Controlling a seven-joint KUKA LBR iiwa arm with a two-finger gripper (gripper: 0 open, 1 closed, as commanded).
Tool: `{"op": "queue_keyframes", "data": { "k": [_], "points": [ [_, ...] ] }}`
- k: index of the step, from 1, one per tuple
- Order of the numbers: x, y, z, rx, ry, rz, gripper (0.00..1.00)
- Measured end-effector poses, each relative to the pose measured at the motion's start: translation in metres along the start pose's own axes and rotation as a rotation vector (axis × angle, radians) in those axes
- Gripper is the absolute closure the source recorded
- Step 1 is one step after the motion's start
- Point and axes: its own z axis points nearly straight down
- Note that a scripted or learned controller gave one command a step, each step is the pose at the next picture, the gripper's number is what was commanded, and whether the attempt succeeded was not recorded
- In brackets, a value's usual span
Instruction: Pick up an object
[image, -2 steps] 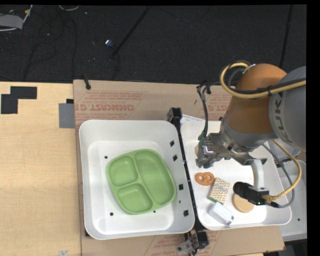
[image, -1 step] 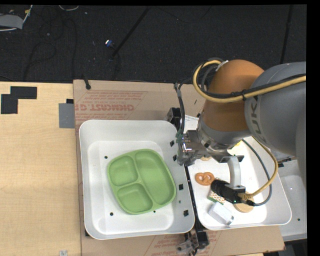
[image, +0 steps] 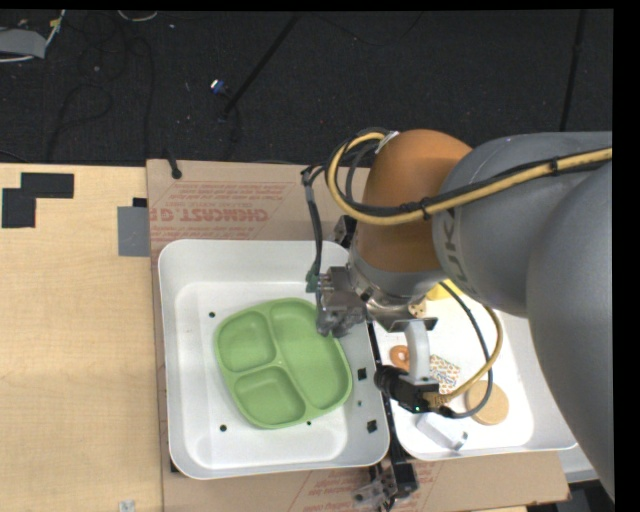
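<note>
A green divided plate (image: 282, 362) lies flat in the left white bin (image: 190, 300), slightly turned. My gripper (image: 334, 312) hangs low over the plate's upper right rim, close to the wall between the two bins. The grey arm with its orange band (image: 405, 200) hides the gripper's upper part and much of the right bin.
In the right bin (image: 545, 432) lie a tan round disc (image: 492, 406), a speckled item (image: 446, 374), a small orange ring (image: 399, 355) and a white piece (image: 440, 432). Black and yellow cables loop around the wrist. A cardboard sheet (image: 215, 205) lies under the bins.
</note>
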Motion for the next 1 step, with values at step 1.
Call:
{"op": "queue_keyframes", "data": {
  "k": [1],
  "points": [
    [-0.0014, -0.0003, -0.001, -0.001, -0.001, 0.002, 0.0]
  ]
}}
